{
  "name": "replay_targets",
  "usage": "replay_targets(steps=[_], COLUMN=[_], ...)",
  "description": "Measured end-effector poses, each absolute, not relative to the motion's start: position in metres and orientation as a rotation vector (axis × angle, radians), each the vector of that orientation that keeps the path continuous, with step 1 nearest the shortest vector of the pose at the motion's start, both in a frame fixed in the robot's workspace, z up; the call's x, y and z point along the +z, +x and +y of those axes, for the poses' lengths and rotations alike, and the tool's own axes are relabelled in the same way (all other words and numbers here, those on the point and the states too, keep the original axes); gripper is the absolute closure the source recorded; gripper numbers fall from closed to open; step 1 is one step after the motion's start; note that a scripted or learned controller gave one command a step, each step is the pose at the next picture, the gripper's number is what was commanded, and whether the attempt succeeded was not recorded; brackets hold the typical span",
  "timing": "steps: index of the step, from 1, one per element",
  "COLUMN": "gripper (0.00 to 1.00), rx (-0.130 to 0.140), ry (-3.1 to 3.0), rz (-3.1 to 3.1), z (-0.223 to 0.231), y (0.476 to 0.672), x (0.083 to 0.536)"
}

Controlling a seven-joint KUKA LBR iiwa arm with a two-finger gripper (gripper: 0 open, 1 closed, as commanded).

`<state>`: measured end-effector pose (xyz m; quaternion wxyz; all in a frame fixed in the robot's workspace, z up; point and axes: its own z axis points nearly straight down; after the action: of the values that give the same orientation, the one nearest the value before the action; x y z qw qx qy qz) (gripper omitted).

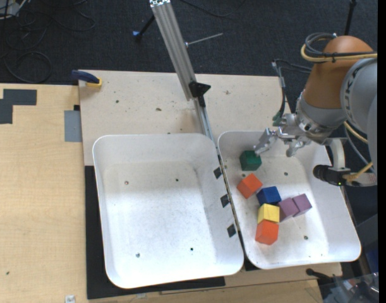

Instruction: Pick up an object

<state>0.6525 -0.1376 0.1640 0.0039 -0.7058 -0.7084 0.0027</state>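
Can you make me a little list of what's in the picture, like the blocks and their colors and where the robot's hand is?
right bin: shallow white bin holding all the blocks
green block: green cube, nearest the gripper
orange blocks: orange cube; second orange cube
blue block: blue cube
yellow block: yellow cube
purple blocks: two purple cubes side by side
left bin: shallow white bin
gripper: two-finger gripper above the right bin's far end

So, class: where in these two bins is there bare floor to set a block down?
The left bin has bare floor wall to wall. In the right bin, free patches lie by the near and right walls; blocks crowd its left, from green block to orange block.
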Motion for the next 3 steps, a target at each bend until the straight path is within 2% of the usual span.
replay_targets(steps=[1, 2, 3], gripper=[0.00, 1.00, 1.00], rx=[-0.012, -0.011, -0.003], ry=[-2.219, -2.223, -2.226], rz=[-2.222, -2.226, -2.223], z=[-0.140, -0.142, -0.145], y=[0.663, 0.664, 0.660], x=[0.113, 0.127, 0.189])
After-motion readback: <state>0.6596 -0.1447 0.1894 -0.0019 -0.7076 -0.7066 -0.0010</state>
